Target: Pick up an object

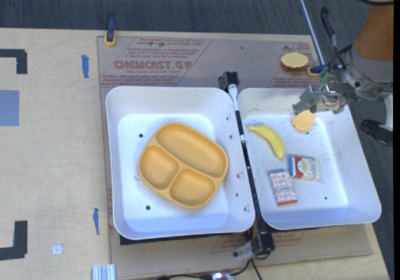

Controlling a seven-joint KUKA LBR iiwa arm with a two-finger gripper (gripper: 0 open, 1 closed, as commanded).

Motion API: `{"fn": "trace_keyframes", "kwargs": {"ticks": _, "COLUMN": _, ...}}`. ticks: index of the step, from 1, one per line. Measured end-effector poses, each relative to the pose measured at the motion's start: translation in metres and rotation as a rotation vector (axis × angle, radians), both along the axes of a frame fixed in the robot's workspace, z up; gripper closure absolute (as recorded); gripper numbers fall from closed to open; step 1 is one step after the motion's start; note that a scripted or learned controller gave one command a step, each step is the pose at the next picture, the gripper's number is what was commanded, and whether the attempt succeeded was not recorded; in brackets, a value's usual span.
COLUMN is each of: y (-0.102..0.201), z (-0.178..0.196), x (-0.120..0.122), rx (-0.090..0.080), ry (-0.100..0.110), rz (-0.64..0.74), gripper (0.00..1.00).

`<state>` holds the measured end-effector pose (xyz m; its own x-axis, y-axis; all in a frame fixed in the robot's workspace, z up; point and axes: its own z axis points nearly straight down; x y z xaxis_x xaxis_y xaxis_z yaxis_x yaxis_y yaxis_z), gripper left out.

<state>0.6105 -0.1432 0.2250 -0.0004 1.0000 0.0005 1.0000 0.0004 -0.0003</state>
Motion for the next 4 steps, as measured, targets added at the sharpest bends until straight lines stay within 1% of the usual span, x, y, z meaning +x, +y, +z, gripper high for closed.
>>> {"fn": "trace_keyframes", "kwargs": {"ticks": 1, "y": -0.003, "z": -0.124, "x": -0.03, "rx": -0.003, "ry": -0.012, "rz": -0.002, "gripper": 0.0}}
{"fn": "trace_keyframes", "kwargs": {"ticks": 2, "y": 0.021, "z": -0.139, "x": -0.095, "rx": 0.0, "ry": -0.002, "rz": -0.001, "gripper": 0.0}}
{"fn": "trace_keyframes", "kwargs": {"ticks": 3, "y": 0.021, "z": -0.129, "x": -0.094, "rx": -0.002, "ry": -0.006, "rz": -0.002, "gripper": 1.0}}
{"fn": "trace_keyframes", "kwargs": {"ticks": 4, "y": 0.099, "z": -0.04, "x": -0.13, "rx": 0.0, "ry": -0.002, "rz": 0.001, "gripper": 1.0}}
